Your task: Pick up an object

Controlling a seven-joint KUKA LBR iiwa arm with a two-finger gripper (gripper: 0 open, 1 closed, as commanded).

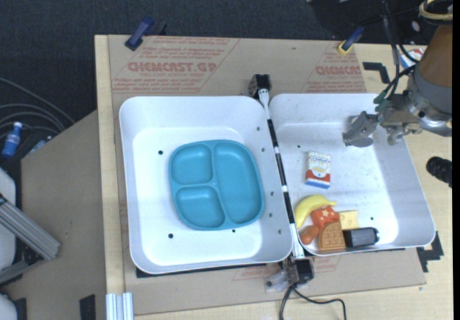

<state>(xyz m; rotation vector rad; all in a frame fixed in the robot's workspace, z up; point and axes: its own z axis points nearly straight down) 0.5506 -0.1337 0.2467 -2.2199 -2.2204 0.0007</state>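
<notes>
My gripper (359,130) hangs over the back part of the right bin (410,182), reaching in from the right. A small white, blue and red carton (318,169) lies in the middle of that bin, below and left of the gripper. A cluster sits in the bin's front left corner: a yellow banana (314,205), an orange-red piece (323,219), a brown waffle-like block (331,239), a pale yellow block (348,220) and a black bar (361,237). Nothing shows between the gripper's fingers.
The left bin (144,167) holds a blue sectioned plate (215,183). A black divider (274,153) runs between the two bins. The bins rest on a cardboard-covered bench (215,60). Cables and a metal rail lie off the bench at the left.
</notes>
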